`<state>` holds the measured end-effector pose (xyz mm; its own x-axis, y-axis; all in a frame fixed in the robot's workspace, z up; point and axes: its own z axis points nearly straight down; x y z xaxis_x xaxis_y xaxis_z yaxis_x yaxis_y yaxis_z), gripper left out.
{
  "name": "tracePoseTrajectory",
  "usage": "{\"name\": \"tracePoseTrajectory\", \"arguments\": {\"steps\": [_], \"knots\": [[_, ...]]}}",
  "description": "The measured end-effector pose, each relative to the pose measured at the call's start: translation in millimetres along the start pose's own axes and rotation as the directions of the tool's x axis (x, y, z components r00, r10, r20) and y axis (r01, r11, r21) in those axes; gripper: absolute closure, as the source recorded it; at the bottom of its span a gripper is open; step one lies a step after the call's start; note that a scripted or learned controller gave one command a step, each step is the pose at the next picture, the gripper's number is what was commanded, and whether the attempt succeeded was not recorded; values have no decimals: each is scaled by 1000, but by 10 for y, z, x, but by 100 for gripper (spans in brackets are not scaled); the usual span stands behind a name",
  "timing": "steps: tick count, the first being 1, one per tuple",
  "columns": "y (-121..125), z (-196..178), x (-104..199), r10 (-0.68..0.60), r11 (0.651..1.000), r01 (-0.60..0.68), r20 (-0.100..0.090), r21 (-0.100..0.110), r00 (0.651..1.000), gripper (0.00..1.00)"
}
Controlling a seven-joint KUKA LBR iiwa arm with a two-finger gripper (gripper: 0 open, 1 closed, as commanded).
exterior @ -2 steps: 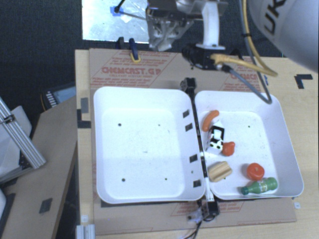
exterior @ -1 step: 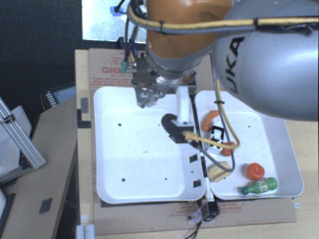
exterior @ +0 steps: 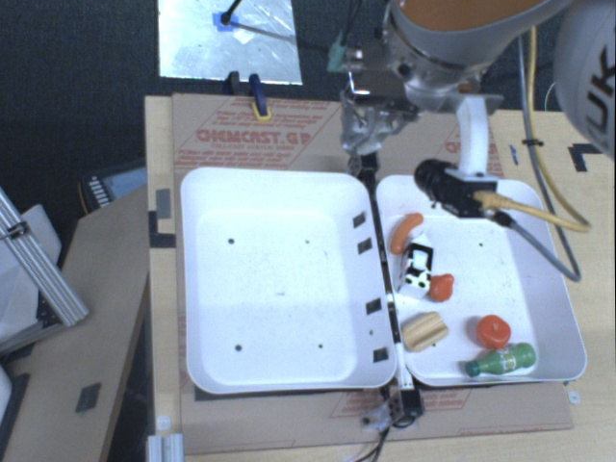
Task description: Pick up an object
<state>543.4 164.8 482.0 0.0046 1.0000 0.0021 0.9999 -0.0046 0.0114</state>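
Nearest us, green bottle [exterior: 501,360] looks light, rigid, slippery; we advise gripping mid-body; gripper [exterior: 365,141] far, grip state indeterminable.

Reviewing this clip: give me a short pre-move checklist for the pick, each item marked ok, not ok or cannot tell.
1. Objects available in the right bin: ok; orange sausage, black-and-white block, bread roll, tomato and green bottle lie there.
2. Tool above a target: not ok; it hangs over the far end of the divider between the bins.
3. Tool carrying nothing: cannot tell.
4. Bottle free of neighbours: not ok; the tomato sits close against it.
5. Bread roll away from the wall: not ok; it lies by the divider.
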Motion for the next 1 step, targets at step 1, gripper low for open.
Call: {"name": "tracePoseTrajectory", "arguments": {"steps": [1], "knots": [[24, -131, -23, -5, 1000, 5, 1, 8, 1000, 100]]}}
